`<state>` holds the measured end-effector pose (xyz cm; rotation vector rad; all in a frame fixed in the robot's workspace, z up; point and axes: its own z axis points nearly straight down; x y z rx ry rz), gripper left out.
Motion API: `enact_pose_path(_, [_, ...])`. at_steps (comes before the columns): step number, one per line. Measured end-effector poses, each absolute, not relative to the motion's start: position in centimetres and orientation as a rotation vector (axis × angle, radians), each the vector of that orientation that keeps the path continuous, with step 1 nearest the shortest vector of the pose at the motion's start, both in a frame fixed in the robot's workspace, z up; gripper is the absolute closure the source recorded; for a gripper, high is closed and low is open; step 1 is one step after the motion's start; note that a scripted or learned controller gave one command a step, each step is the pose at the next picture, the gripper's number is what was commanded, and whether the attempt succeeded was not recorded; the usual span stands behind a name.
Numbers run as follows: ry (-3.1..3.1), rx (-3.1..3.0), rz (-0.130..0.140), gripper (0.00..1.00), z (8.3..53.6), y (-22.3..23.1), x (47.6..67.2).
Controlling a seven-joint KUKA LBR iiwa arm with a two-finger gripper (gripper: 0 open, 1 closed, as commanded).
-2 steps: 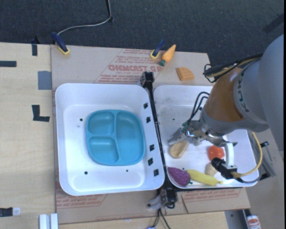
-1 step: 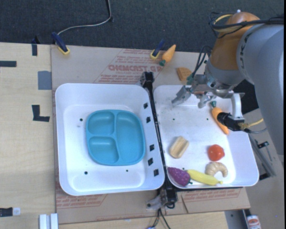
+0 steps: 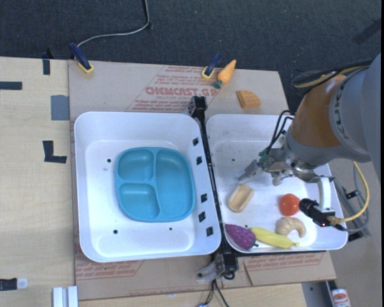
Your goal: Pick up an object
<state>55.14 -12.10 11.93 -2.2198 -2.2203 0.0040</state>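
Gripper (image 3: 259, 169) fingers spread apart, holding nothing, hovers just above the bread roll (image 3: 240, 197) in the right bin (image 3: 243, 130).

The right bin (image 3: 243, 130) has bare floor along its far half and left side, room enough to come down. Its near edge is crowded: a bread roll (image 3: 240, 197), grapes (image 3: 240, 236), a banana (image 3: 274, 237), a croissant (image 3: 289, 226) and a tomato (image 3: 289, 204) lie close together. In the left bin (image 3: 93, 171) a blue divided plate (image 3: 155, 183) takes the middle, leaving a bare margin all round.
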Motion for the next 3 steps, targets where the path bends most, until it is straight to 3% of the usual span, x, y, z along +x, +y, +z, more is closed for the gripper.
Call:
enact_pose_path(1, [-2.224, -2.224, -0.002, 0.00, 8.6, -10.6, 53.4])
enact_pose_path(2, [-2.224, -2.220, 0.000, 0.00, 18.4, -6.7, 58.1])
enact_pose_path(3, [-2.221, -2.221, 0.003, 0.00, 18.6, -7.5, 52.5])
